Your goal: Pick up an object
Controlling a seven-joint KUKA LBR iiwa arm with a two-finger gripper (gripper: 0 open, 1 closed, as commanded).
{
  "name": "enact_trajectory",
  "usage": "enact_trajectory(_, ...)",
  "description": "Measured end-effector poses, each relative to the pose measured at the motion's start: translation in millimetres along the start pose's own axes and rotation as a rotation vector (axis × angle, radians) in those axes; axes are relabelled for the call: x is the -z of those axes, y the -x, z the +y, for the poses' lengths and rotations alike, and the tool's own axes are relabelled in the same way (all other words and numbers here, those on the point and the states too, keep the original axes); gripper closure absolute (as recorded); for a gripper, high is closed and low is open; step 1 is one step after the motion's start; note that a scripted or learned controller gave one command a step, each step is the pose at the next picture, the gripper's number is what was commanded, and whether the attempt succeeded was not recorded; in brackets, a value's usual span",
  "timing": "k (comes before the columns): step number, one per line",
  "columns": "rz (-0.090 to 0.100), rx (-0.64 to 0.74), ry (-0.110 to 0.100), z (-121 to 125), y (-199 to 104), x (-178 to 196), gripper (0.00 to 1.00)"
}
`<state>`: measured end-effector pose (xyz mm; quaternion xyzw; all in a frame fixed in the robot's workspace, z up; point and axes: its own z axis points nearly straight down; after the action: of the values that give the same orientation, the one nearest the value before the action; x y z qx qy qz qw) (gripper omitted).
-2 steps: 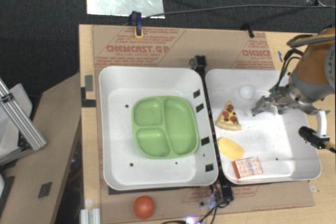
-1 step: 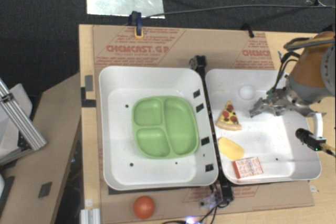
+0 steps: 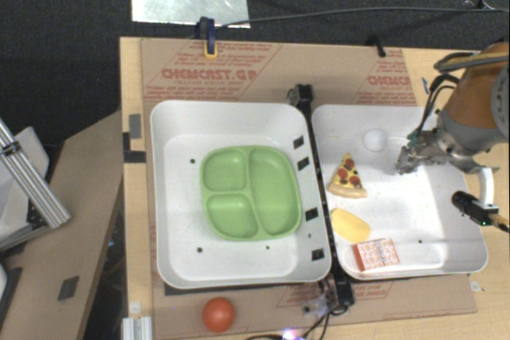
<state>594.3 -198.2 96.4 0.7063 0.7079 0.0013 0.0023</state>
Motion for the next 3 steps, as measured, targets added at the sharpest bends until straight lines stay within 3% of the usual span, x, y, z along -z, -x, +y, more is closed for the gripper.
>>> enact_trajectory(3,-0.001,0.004,0.004,13.3,-4.5,173.8,1.00)
